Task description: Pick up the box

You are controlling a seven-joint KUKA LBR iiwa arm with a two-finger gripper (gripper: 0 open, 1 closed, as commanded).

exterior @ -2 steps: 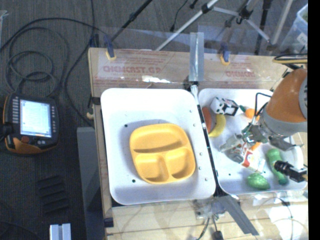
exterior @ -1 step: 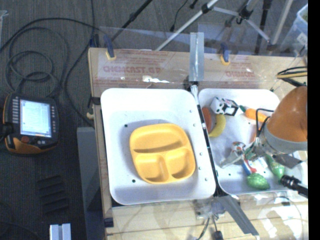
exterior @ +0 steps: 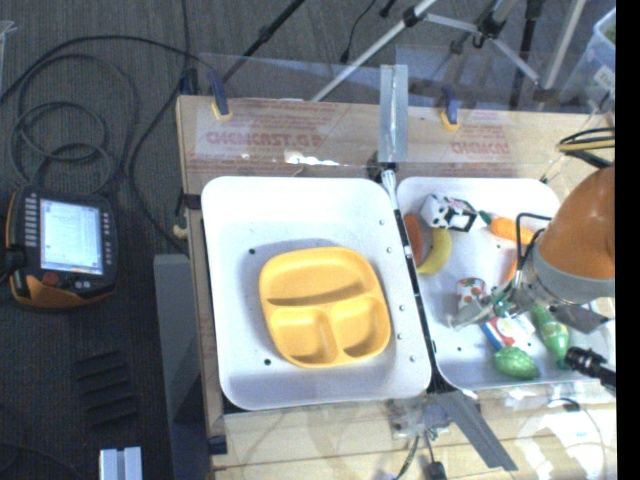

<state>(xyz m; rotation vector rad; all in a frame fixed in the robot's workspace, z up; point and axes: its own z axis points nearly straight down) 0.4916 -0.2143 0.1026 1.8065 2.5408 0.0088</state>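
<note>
Just beyond the gripper (exterior: 484,311), toward the view's upper left and close against its tip, the small patterned box (exterior: 470,291) lies in the right bin (exterior: 462,370), long axis unclear; whether the gripper is spread or closed I cannot tell

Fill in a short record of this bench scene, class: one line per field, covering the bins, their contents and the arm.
left bin: holds a yellow divided plastic tray
right bin: holds several small items
items seen: yellow banana, green rounded toy, black-and-white toy, small patterned box
arm: grey with orange band, reaching over the right bin
gripper: low among the items, beside the box
fingers' state: cannot tell
</note>
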